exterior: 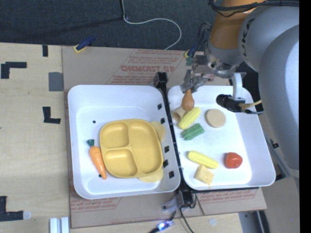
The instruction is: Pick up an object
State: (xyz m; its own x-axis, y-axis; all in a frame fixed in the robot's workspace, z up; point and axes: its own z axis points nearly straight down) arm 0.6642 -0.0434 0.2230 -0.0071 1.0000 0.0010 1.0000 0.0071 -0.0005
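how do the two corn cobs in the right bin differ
The upper corn cob lies near the bin's far left corner, tilted up to the right, touching the green bean piece. The lower corn cob lies nearer the front, tilted down to the right, next to the cheese wedge. The upper one looks thicker, the lower one slimmer. Both are yellow and lie flat in the right bin.

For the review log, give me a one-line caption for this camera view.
Gripper lifts a brown pear-shaped item from the right bin; yellow tray sits in the left bin.
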